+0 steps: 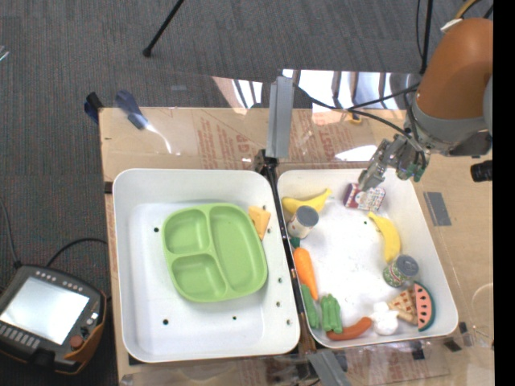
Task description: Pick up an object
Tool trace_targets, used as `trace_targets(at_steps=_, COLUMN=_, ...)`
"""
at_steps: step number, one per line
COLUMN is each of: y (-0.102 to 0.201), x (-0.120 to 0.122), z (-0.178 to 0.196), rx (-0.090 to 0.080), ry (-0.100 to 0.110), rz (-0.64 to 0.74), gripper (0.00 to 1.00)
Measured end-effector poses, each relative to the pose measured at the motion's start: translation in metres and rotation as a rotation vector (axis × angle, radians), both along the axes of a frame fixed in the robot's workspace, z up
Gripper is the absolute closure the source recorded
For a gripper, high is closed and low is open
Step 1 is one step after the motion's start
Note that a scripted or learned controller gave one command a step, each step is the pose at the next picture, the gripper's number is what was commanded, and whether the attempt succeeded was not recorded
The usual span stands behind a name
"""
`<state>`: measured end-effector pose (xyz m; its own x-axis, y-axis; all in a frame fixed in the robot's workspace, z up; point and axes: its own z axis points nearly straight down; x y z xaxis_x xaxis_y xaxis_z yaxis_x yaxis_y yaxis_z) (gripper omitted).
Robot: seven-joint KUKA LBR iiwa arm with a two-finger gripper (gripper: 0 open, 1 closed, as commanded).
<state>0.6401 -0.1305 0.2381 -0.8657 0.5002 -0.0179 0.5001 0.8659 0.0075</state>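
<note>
- Dark carpet floor around a cardboard-topped bench (201, 135); tripod leg (169, 18) at the top, a handheld pendant (48, 316) on the floor at the bottom-left corner.
- 2 white bins side by side: left bin (137, 207), right bin (426, 232), with a grey post (279, 123) rising at the far end of the seam between them.
- Left bin: green 3-compartment plate (216, 252) roughly centred, slightly rotated; open floor on all 4 sides of it. Yellow cheese wedge (259, 218) touching the plate's far-right corner, near the seam edge.
- Right bin: middle floor is bare; items ring the walls.
- Seam edge, far to near: small banana (306, 203), long axis across the bin; grey-lidded jar (303, 219) just beside it; carrot (305, 270), long axis along the seam edge; green veg (326, 312) at the near-left corner.
- Near edge: red sausage (351, 329), white lump (385, 318), watermelon slice (418, 305) at the near-right corner.
- Right edge: large banana (388, 236), long axis running far-to-near, slightly curved; tin can (400, 270) just nearer than it.
- Far edge: small red-purple packet (364, 197), tilted.
- Gripper (372, 179) sits over the far edge of the right bin, tips right at the packet; I can't tell how wide the jaws stand or whether they have it.
- Arm (455, 79) comes in over the far-right corner.
</note>
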Motion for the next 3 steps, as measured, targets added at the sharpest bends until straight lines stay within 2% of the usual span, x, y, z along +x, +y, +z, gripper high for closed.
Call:
trace_targets(at_steps=1, y=-0.025, x=-0.056, z=-0.097, rx=0.002, ry=0.024, rz=0.418, gripper=1.0)
trace_targets(at_steps=2, y=-0.005, x=-0.162, z=-0.138, rx=0.0, ry=0.023, rz=0.709, gripper=1.0)
trace_targets(at_steps=3, y=-0.015, x=-0.118, z=-0.152, rx=-0.002, ry=0.02, rz=0.7, gripper=1.0)
